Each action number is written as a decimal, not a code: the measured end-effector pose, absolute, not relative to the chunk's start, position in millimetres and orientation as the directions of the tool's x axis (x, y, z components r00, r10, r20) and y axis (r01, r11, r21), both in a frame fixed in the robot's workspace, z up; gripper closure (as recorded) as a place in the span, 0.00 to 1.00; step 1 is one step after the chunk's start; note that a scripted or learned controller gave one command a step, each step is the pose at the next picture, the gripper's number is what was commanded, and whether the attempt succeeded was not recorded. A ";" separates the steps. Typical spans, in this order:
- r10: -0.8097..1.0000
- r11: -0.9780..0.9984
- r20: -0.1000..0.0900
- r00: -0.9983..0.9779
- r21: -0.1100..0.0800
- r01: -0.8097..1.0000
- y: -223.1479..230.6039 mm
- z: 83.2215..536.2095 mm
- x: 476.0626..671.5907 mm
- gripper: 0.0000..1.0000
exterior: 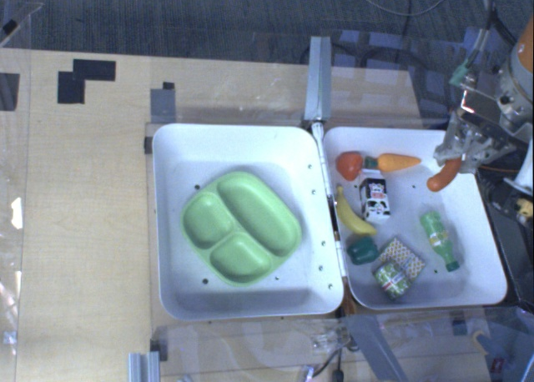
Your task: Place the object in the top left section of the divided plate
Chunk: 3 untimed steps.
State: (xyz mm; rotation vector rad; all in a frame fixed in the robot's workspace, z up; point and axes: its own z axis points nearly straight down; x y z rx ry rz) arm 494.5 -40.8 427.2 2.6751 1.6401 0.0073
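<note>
The green divided plate (242, 226) lies in the left bin (179, 151), with one long section and two smaller ones, all bare. My gripper (458, 157) hangs over the upper right part of the right bin (488, 276). Its fingers are shut on the upper end of an orange-red sausage (440, 178), which slants down to the left from them. The gripper is far to the right of the plate, across the divider between the bins.
The right bin holds a red tomato (349, 164), a carrot (399, 162), a banana (353, 218), a black-and-white carton (375, 198), a green bottle (438, 239), a dark green piece (362, 249) and a checkered packet (397, 267). A metal post (316, 80) stands behind the bins.
</note>
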 end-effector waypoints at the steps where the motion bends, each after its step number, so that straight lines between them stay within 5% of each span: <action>1: 0.886 -0.463 0.003 0.463 0.007 0.886 -15.1 435.4 498.8 1.00; 2: 0.841 -0.541 0.001 0.541 0.004 0.841 -149.6 394.4 498.0 1.00; 3: 0.724 -0.690 0.002 0.690 0.007 0.724 -197.5 436.0 487.9 1.00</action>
